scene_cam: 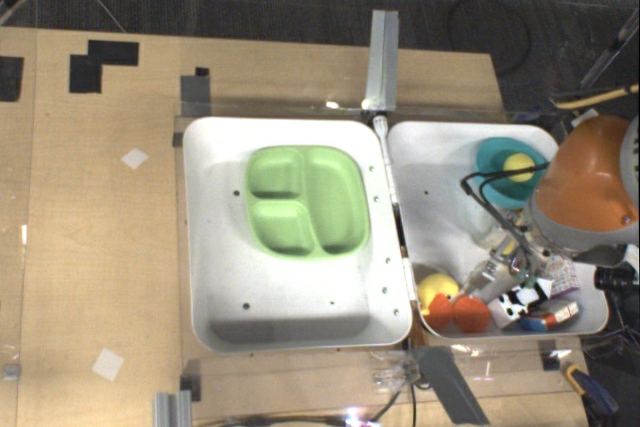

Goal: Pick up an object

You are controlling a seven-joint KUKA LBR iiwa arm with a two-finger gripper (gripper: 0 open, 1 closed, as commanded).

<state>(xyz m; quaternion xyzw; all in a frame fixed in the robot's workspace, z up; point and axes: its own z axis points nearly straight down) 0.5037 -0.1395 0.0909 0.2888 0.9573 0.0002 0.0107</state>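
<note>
In the right bin (440, 205), a yellow ball (435, 291) and a red-orange object (470, 315) lie together at the near left corner. A black-and-white object (520, 300) and a small blue and red item (548, 318) sit just right of them. A teal bowl (497, 158) holding a yellow object (518, 165) stands at the far side. My gripper (483, 283) reaches down from the right, low over the bin, its tip just above the red-orange object and beside the yellow ball. The arm's orange band (590, 180) covers the bin's right part.
The left bin (215, 245) holds a green divided plate (305, 200). A metal post (382, 55) rises behind the divider between the bins. Black cables (490, 190) loop from the wrist over the teal bowl.
</note>
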